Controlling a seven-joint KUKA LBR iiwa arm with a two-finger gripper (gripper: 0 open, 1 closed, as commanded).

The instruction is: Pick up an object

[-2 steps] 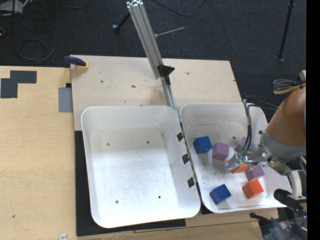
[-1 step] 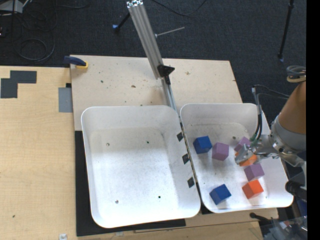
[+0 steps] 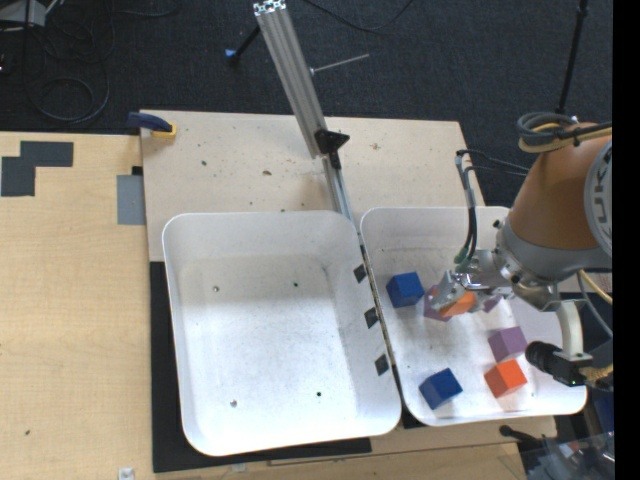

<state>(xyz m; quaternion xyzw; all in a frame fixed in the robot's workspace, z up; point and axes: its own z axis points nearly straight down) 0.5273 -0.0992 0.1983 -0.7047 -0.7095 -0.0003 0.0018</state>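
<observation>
On the table, the right-hand bin (image 3: 415, 230) holds four loose blocks: nearest the camera a blue cube (image 3: 440, 387) and an orange cube (image 3: 506, 378), then a purple cube (image 3: 507, 343), and farther back a second blue cube (image 3: 404, 289). Beside that last one, the arm's tool (image 3: 452, 301) sits low with purple and orange pieces at its tip; whether it grips them cannot be told. The lift appears pending. The left bin (image 3: 200, 233) lies beyond reach.
</observation>
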